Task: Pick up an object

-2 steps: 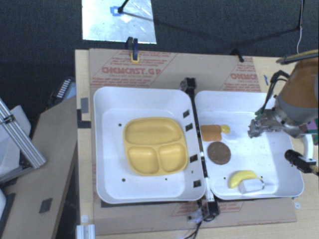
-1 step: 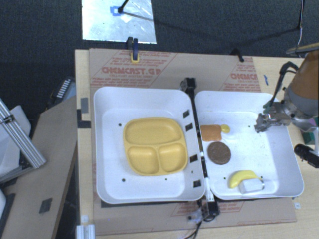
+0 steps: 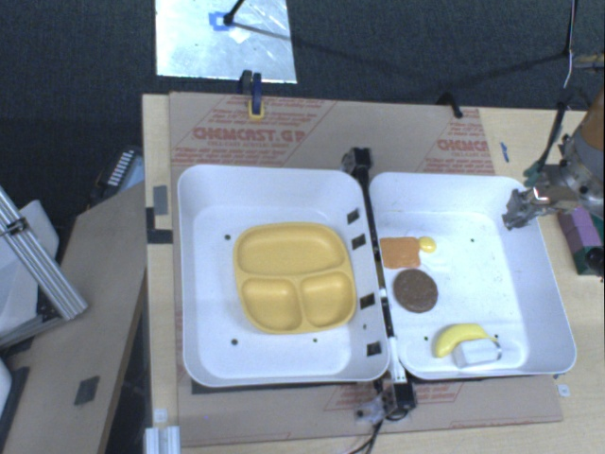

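Observation:
The right bin (image 3: 492,197) holds an orange flat piece (image 3: 400,252), a small yellow blob (image 3: 427,245), a round brown patty (image 3: 415,290), a yellow banana (image 3: 459,336) and a white block (image 3: 475,352) lying against the banana. In the left bin (image 3: 203,253) sits a yellow three-compartment tray (image 3: 288,276). My gripper (image 3: 523,207) hangs at the right bin's upper right edge, far from all the objects, with nothing seen between its parts.
The two bins meet at a black clipped seam (image 3: 369,253). Cardboard sheeting (image 3: 284,130) lies under the bins. A purple item (image 3: 579,227) rests on the bench right of the right bin. A metal frame (image 3: 33,263) stands at the far left.

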You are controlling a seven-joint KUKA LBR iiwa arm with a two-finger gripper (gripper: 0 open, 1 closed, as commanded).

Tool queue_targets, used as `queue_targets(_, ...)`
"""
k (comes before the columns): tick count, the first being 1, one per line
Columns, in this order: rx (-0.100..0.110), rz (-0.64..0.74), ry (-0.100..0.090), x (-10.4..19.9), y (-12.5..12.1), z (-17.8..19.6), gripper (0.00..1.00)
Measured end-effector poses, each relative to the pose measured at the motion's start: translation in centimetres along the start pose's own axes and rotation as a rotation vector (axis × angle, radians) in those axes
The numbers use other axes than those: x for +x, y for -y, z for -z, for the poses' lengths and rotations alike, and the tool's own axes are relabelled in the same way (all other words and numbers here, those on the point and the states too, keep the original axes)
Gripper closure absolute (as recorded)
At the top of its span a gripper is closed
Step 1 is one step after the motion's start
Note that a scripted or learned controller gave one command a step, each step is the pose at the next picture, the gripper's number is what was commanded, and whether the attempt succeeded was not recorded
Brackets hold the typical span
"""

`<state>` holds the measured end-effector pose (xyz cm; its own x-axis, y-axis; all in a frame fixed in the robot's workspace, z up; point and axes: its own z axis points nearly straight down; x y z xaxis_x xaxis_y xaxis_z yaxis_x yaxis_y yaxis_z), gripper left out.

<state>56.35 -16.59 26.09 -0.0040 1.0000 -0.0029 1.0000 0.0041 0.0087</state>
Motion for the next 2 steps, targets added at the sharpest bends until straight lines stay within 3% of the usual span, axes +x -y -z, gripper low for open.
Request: queue_targets(2, 0.008, 0.005, -0.004, 10.4, 0.3, -0.6, 1.00)
